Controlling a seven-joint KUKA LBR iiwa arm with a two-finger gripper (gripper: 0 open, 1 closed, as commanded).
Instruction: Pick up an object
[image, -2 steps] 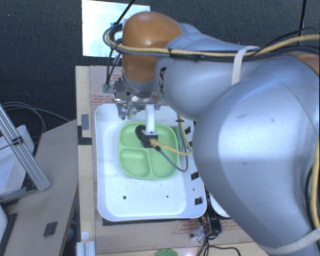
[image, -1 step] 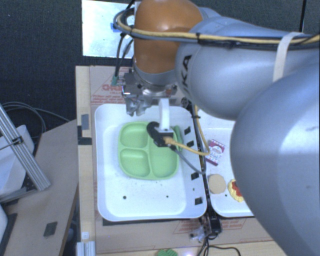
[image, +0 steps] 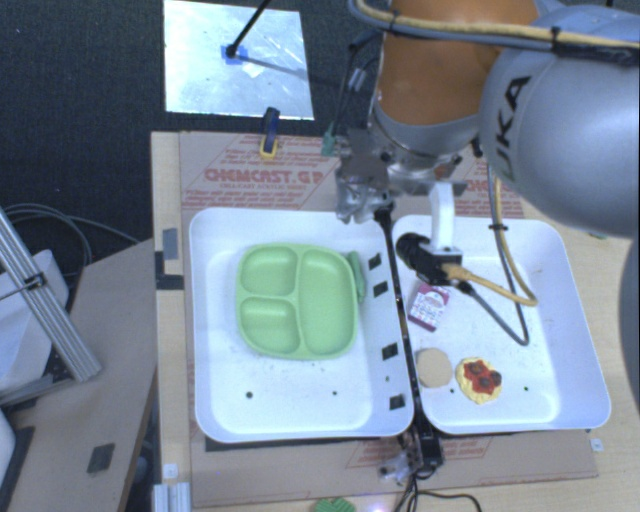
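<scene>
Left bin (image: 215, 400): green divided plate (image: 298, 300).
Right bin (image: 570, 385): pink packet (image: 428, 306), round biscuit (image: 434, 368), small pizza toy (image: 480, 379).
My gripper (image: 362, 200): finger state I cannot tell.
Writing: "CHEMCAST" on board (image: 250, 176).

Pic is bright w/ even light from above. White bins (image: 500, 405) look a bit washed out. Shiny sheet (image: 238, 58) at upper left of frame has white glare. Shadows are soft & small. Big grey arm (image: 560, 110) at upper right is close & blurry. Whole pic is a bit grainy, esp. dark floor.
</scene>
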